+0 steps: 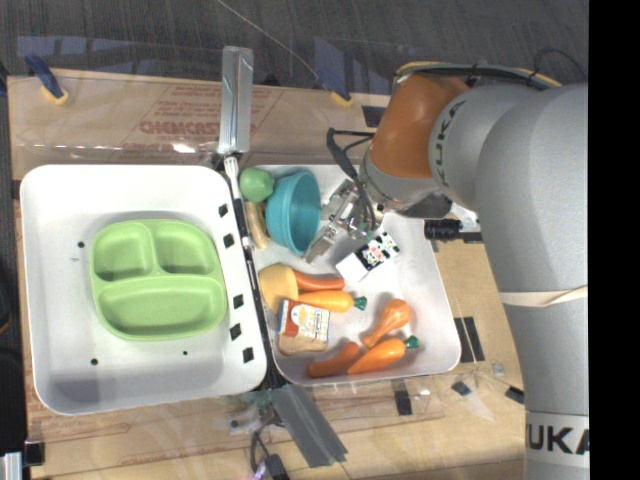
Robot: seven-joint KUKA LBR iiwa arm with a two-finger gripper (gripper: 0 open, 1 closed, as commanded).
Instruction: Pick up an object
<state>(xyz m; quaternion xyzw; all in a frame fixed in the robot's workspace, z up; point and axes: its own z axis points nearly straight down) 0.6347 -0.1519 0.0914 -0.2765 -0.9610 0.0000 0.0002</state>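
My gripper hangs low in the right bin, at its back middle, below the arm's orange band. Its two silvery fingers look spread apart, and I see nothing between them, so it is open. A teal bowl lies on its side just left of it, close to the left finger. A small white card with a black pattern lies just right of it. A yellow squash-like toy and two carrots lie in front.
A green ball and a yellowish piece sit by the bin's left wall. A small orange-and-white packet and more carrots fill the front. The left bin holds a green divided plate.
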